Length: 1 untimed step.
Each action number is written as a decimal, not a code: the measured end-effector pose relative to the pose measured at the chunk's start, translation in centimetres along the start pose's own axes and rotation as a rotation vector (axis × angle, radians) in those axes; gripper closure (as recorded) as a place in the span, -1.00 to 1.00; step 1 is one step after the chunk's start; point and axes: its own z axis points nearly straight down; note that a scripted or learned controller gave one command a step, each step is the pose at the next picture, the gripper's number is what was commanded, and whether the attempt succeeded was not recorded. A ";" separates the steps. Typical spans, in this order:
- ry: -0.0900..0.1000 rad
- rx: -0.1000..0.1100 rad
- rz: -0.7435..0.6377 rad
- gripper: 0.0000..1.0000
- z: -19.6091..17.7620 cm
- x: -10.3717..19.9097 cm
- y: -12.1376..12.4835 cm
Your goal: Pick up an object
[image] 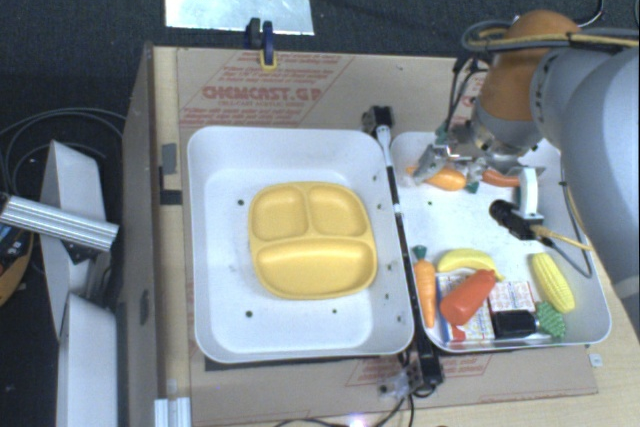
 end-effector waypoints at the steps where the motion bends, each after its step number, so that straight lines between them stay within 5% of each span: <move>1: -0.004 -0.001 -0.003 1.00 -1.4 -0.3 0.1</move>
